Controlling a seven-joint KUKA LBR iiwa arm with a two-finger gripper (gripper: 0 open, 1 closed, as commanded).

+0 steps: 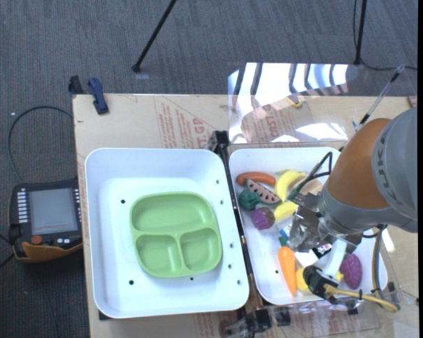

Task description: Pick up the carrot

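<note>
The carrot (287, 268) lies in the right bin (268, 296), near its near-left corner, long axis running far to near with the tip pointing near. The tool (307, 235) hangs just right of and slightly beyond the carrot's thick far end. Whether the tool is wide or narrow cannot be told.

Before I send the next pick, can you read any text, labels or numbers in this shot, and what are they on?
Red print on the cardboard under the bins: too slanted and blurred to read.
Pendant screen on the floor: too small to read.
Nothing legible on the carrot, gripper or green tray.
</note>
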